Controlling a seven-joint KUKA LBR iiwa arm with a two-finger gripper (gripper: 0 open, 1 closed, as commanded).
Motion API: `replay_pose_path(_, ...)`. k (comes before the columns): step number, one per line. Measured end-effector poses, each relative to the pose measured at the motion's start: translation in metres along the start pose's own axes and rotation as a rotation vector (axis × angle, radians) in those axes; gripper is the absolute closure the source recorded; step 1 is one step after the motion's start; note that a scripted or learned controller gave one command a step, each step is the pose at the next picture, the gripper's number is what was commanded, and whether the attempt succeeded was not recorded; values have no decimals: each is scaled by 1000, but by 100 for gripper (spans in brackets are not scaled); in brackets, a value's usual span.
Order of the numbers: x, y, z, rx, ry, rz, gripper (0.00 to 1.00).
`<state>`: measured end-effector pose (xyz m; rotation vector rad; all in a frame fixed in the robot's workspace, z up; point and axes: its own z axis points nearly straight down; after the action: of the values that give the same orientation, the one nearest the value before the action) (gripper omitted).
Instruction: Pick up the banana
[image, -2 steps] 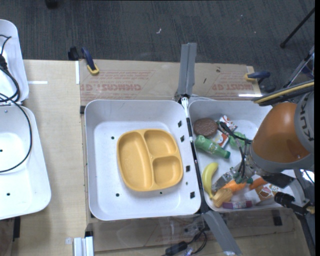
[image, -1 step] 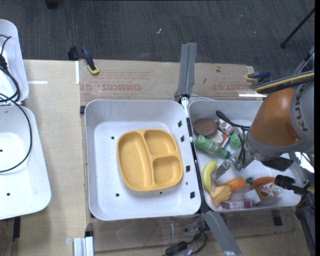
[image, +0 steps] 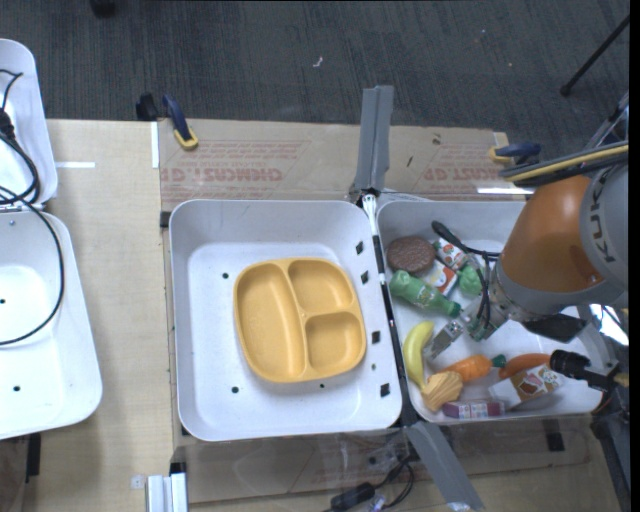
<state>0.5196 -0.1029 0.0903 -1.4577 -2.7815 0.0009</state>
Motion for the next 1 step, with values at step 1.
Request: replay_pose_path(1,0,0,0,0,0,0,0)
